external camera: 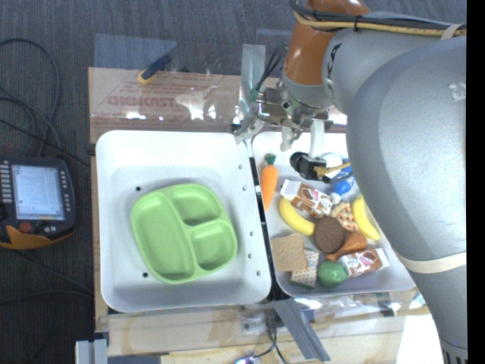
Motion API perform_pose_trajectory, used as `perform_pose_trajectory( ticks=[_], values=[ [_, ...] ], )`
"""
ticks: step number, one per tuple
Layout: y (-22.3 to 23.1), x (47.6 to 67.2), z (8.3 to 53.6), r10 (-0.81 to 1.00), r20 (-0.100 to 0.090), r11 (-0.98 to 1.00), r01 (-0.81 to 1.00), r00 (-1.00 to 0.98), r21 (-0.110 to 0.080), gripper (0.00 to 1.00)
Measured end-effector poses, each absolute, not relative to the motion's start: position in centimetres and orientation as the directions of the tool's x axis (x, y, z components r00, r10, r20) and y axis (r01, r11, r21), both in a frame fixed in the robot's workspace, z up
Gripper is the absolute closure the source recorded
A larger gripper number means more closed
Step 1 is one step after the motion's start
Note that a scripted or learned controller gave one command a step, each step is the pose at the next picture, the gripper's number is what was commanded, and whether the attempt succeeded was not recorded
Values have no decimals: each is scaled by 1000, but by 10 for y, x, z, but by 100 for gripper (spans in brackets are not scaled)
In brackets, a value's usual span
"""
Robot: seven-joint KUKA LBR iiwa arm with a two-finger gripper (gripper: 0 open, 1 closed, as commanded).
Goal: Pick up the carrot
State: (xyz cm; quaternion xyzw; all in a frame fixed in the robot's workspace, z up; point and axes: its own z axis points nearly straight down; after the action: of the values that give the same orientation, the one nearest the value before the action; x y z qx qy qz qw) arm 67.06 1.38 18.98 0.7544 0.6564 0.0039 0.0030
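The carrot (268, 183), orange with a small green top, lies lengthwise at the far left of the right bin (356, 285), close to the wall it shares with the left bin. My gripper (301, 141) hangs over the back of the right bin, up and to the right of the carrot and apart from it. Its two pale fingers (287, 137) stand open with nothing between them.
Toy food crowds the right bin: two bananas (297, 217), a brown cookie (329, 234), a green lime (331, 273), crackers (289, 252) and small packets. A green divided plate (184, 231) sits in the left bin (114, 158). A teach pendant (34, 196) lies far left.
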Motion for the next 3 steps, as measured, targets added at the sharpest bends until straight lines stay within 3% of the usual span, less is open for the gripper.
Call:
perform_pose_trajectory(
  ticks=[1, 2, 3],
  values=[
    [-55, 628, 183, 936, -4, -353, 936, 353, -3, 0],
    [-96, 619, 94, 926, -1, -378, 926, 378, 1, 0],
    [-107, 598, 91, 622, 10, -783, 622, 783, 12, 0]
  ],
)
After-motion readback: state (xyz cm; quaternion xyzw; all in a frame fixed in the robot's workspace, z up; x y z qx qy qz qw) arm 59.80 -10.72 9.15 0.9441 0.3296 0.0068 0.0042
